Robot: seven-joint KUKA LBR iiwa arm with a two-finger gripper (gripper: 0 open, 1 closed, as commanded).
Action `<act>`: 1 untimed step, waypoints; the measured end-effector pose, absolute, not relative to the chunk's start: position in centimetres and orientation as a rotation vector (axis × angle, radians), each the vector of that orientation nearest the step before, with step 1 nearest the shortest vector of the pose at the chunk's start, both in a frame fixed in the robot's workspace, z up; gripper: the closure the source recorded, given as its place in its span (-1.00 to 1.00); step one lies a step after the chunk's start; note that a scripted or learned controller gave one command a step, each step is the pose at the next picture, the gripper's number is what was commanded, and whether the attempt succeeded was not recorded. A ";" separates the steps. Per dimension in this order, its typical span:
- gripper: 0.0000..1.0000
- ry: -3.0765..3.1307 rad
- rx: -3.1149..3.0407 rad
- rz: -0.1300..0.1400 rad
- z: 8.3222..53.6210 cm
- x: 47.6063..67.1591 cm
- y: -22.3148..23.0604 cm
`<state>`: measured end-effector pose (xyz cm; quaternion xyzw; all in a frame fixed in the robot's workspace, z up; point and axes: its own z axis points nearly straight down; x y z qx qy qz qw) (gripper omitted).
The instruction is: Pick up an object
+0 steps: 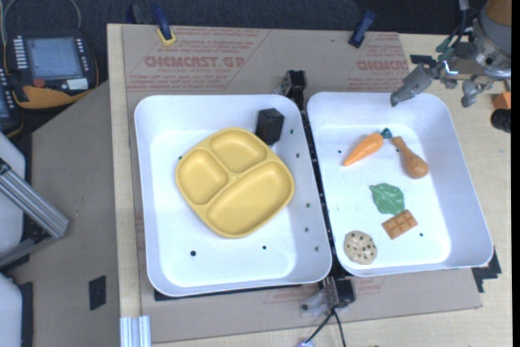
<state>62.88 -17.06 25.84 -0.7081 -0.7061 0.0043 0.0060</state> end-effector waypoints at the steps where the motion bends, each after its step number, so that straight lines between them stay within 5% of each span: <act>1: -1.00 -2.222 -2.221 0.000 26.7 63.1 -17.0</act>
